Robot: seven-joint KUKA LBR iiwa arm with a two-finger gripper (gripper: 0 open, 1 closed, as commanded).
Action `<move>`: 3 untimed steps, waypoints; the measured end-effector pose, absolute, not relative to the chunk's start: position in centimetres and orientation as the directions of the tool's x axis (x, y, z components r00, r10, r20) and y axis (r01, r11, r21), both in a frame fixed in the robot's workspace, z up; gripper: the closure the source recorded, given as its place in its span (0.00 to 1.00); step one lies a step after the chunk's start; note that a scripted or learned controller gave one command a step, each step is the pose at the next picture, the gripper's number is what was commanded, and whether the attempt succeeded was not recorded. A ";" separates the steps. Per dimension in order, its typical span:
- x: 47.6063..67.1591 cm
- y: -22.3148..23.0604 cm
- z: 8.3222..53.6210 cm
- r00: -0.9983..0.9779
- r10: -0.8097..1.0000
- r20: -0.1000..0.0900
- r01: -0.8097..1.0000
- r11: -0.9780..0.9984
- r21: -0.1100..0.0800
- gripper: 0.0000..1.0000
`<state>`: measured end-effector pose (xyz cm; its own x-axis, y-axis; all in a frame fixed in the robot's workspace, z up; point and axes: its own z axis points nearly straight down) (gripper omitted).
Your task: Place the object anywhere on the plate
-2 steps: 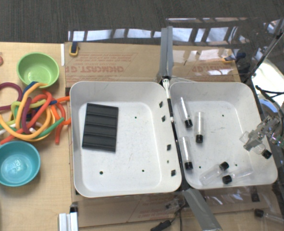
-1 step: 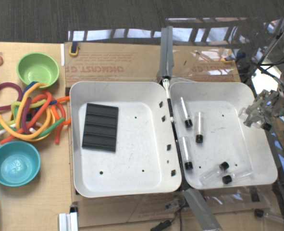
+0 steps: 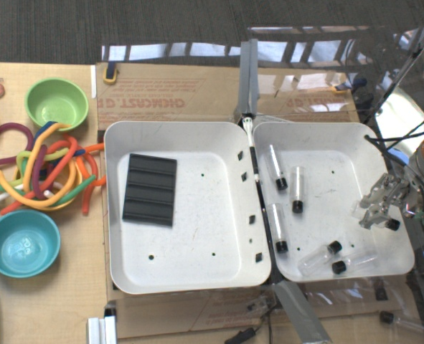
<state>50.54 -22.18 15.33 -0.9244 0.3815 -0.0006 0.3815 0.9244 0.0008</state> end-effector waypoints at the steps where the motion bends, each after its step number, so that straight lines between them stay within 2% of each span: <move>1: 52.8 -22.2 20.1 -0.925 0.381 -0.004 0.381 0.925 0.001 1.00; 2: 48.0 -22.2 15.7 -0.971 0.240 -0.001 0.240 0.971 0.001 1.00; 3: 50.4 -22.1 20.4 -0.942 0.337 -0.004 0.337 0.942 0.001 1.00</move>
